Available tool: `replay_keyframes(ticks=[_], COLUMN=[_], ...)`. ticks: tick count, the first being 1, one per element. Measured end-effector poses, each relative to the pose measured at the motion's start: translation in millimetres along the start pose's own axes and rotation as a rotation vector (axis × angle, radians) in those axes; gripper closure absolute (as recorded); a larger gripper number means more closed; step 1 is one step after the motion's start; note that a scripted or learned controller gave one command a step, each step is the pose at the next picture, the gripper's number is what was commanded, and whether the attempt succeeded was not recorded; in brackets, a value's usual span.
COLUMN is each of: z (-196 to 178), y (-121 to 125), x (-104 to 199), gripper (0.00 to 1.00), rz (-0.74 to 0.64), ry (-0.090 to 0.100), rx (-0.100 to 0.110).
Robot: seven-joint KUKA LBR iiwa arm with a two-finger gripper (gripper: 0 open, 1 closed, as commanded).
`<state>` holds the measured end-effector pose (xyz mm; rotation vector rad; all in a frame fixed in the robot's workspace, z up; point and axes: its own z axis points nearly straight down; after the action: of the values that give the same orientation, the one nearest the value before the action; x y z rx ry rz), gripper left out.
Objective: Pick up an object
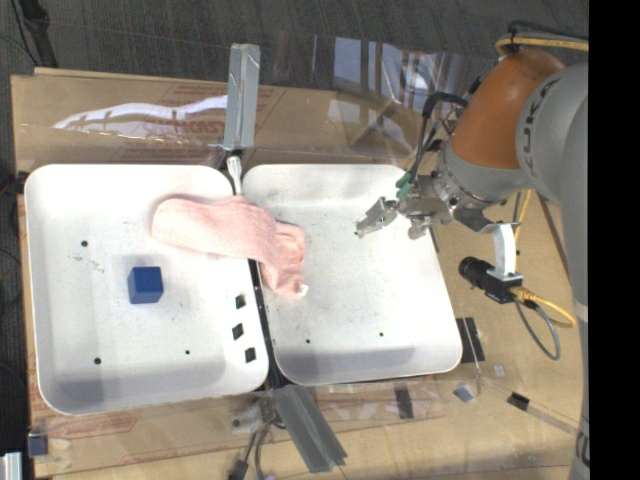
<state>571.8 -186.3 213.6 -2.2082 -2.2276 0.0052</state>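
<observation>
Two shallow white bins sit side by side on a brown cardboard-covered bench [120, 103]: the left bin [60, 368] holds a small blue cube [146, 284], and a pink cloth [235, 233] lies draped over the shared rim, most of it in the left bin and one end hanging into the right bin [400, 348]. Further right, over the right bin's upper right part, the gripper [383, 216] hangs from the grey arm [500, 118] with its fingers spread apart and nothing between them, well clear of cloth and cube.
</observation>
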Motion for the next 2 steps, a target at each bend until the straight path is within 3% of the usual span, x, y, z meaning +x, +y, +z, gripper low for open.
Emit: replay_keyframes(ticks=[1,2], z=[108.1,123.0], y=[56.0,29.1], x=[51.7,85.5], gripper=[0.0,0.0], rz=[-0.125,-0.257], ry=[0.0,0.0], rx=[0.0,0.0])
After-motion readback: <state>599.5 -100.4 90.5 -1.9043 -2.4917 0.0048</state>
